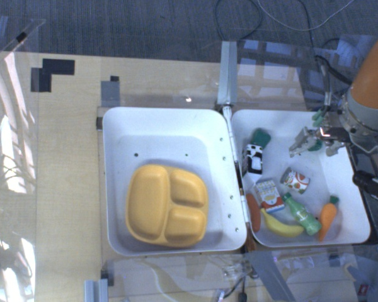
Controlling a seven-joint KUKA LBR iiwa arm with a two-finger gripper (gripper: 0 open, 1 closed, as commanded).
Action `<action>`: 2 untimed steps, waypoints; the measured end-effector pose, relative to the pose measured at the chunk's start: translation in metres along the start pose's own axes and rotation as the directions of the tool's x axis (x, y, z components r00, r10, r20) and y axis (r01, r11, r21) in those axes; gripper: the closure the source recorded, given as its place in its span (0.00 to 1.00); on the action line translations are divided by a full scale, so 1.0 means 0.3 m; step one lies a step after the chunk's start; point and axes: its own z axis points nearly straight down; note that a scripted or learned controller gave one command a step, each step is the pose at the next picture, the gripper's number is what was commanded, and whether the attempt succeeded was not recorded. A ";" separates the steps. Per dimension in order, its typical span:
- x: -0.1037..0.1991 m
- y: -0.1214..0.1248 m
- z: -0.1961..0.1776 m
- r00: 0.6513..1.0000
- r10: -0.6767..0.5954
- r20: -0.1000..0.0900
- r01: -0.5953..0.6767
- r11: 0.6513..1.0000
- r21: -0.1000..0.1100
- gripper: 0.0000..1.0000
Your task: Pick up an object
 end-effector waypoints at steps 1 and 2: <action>-0.164 -0.189 0.296 0.982 0.190 0.000 -0.190 0.982 0.002 0.00; -0.124 -0.088 0.560 1.000 0.024 0.000 -0.024 1.000 -0.002 0.00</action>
